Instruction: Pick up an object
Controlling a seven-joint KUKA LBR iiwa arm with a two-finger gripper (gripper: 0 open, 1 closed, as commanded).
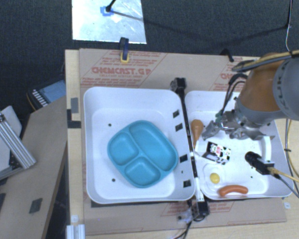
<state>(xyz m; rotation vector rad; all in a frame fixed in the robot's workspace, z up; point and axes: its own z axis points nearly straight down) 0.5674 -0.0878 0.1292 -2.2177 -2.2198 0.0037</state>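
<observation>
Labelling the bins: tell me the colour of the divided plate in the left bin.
Light blue; the divided plate shows plainly in the camera view.

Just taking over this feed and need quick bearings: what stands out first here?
The big blue divided plate in the left bin catches the eye first. Next is the grey-and-orange arm reaching in from the right, its claw over the right bin, near a sausage, a fried egg and a black-and-white cow toy.

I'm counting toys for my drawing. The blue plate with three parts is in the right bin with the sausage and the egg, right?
Not quite. The camera view shows the blue plate lying in the left bin, alone. The sausage and the egg are in the right bin, as you said.
</observation>
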